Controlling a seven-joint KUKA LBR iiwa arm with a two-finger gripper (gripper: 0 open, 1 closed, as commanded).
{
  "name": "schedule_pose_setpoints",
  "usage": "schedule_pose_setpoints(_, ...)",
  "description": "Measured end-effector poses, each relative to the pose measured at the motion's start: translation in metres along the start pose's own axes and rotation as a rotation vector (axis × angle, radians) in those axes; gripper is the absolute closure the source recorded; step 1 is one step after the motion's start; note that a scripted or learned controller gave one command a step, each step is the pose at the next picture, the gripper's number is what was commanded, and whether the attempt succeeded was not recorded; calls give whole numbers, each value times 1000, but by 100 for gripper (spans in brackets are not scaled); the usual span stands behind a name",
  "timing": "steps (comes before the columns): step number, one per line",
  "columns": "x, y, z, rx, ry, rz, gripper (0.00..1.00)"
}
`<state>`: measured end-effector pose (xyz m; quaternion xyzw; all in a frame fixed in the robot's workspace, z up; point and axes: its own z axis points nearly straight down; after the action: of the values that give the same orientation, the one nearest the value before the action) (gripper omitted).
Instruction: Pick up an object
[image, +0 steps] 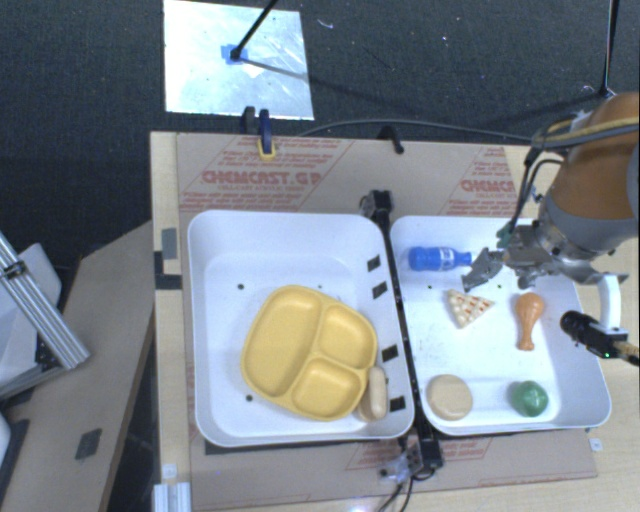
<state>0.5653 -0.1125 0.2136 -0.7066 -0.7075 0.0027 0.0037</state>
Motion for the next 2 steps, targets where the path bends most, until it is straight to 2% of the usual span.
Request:
schedule_pose_setpoints(1,0,2,-5,-10,-1,-2,0)
schedule_pose_setpoints(2,6,10,50,-6,-1,-2,0)
